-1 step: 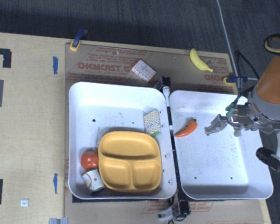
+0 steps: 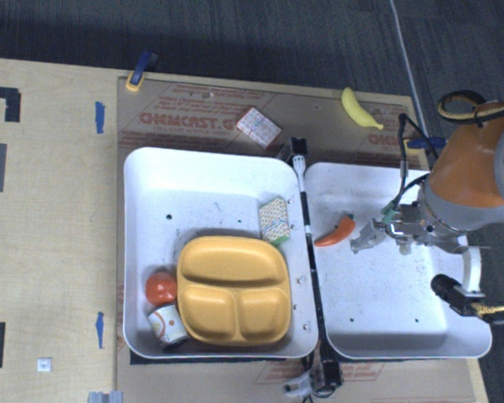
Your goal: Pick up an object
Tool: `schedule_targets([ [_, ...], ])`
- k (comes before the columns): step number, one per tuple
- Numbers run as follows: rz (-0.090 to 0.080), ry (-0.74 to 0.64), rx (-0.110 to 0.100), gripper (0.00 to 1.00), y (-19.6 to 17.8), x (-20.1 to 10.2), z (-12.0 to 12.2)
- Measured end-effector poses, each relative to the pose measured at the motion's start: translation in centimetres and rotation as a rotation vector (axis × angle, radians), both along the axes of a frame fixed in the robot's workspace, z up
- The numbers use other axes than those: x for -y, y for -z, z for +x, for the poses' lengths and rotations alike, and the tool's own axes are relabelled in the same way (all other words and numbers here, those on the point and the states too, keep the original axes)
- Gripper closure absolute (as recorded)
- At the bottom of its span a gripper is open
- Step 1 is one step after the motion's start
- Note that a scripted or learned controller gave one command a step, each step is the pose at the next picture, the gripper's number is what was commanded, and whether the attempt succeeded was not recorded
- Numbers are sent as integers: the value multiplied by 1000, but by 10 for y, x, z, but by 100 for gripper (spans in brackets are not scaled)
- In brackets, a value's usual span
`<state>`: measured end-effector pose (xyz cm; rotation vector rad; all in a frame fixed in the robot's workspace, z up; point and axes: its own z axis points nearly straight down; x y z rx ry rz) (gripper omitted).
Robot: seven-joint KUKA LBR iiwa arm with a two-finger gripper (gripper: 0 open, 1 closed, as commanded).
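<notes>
We see the carrot (image 2: 335,231) lying in the right bin (image 2: 397,336) near its far-left corner, long axis slanting, just left of our claw (image 2: 368,237), whose opening we cannot tell.

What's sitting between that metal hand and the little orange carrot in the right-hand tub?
Nothing: in the camera view, bare white floor of the right bin separates the hand from the carrot.
</notes>
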<state>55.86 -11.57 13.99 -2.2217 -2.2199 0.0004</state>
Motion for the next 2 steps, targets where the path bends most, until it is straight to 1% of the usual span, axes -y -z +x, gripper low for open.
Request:
schedule_targets([
  [1,0,-2,7,0,49,-10,52],
  [2,-1,0,2,0,54,-22,34],
])
